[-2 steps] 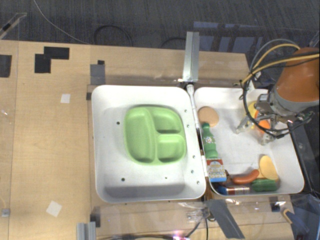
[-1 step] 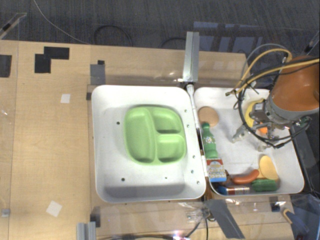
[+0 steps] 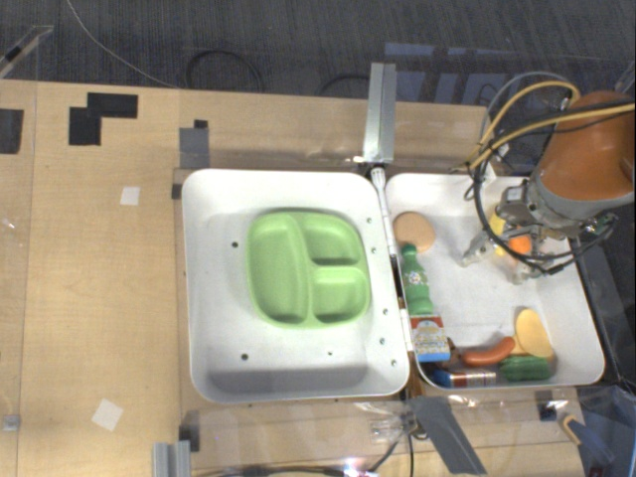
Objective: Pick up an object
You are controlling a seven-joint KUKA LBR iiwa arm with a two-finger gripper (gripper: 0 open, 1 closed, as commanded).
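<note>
We see the arm (image 3: pixel 586 162) reaching in over the right bin (image 3: pixel 586 366), its gripper (image 3: pixel 517 244) low above the bin's upper right part. An orange object (image 3: pixel 519 245) shows at the gripper, but we cannot tell whether the jaws are wide, narrow or closed on it. In the same bin a tan round piece (image 3: pixel 414 231) lies near the top left, a green bottle (image 3: pixel 417 291) runs along the left wall, and a red sausage (image 3: pixel 487 351), a yellow piece (image 3: pixel 534 333) and a green piece (image 3: pixel 525 369) sit close together near the bottom edge. The left bin (image 3: pixel 214 366) holds a green divided tray (image 3: pixel 306 266).

Orange object (image 3: pixel 518 245) under pincer (image 3: pixel 517 251)
</note>
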